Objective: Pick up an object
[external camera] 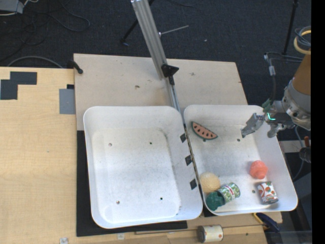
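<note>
My gripper (263,128) hangs over the far right part of the right bin (238,113), open, with nothing between its fingers (250,126). In that bin, a watermelon slice toy (204,131) lies at the far left. A pink ball (258,169) rests below the gripper near the right wall. Along the front sit a pale yellow ball (208,181), a green bottle with a striped label (223,194) and a small red-and-white can (267,192).
The left bin (101,136) stands beside the right one, with black clips (187,159) on the shared edge. A slanted aluminium bar (152,39) rises behind the bins. A small cylinder (210,233) lies on the bench in front.
</note>
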Controlling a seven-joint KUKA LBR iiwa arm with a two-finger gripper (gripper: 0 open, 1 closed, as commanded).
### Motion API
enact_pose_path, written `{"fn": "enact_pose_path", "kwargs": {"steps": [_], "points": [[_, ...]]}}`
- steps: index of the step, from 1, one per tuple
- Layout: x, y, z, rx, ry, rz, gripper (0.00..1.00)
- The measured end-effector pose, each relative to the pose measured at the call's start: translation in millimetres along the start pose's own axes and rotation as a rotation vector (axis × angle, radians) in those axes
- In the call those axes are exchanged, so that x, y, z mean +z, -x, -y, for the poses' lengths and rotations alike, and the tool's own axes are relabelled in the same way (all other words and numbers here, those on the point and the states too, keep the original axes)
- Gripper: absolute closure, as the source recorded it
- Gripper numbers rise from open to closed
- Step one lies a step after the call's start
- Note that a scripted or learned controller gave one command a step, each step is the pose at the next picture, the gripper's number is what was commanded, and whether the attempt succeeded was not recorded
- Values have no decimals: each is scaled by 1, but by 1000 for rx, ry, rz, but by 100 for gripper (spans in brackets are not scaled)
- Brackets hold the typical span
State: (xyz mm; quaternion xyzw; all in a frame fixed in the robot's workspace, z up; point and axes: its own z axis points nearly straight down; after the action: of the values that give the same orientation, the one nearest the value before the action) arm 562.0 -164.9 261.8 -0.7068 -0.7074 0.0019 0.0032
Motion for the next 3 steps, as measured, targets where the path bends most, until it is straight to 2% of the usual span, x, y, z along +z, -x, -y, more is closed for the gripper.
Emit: {"fn": "enact_pose_path", "kwargs": {"steps": [1,3], "points": [[-2,0,-1,1,5,1,0],[103,-1,16,2,-1,-1,0]]}}
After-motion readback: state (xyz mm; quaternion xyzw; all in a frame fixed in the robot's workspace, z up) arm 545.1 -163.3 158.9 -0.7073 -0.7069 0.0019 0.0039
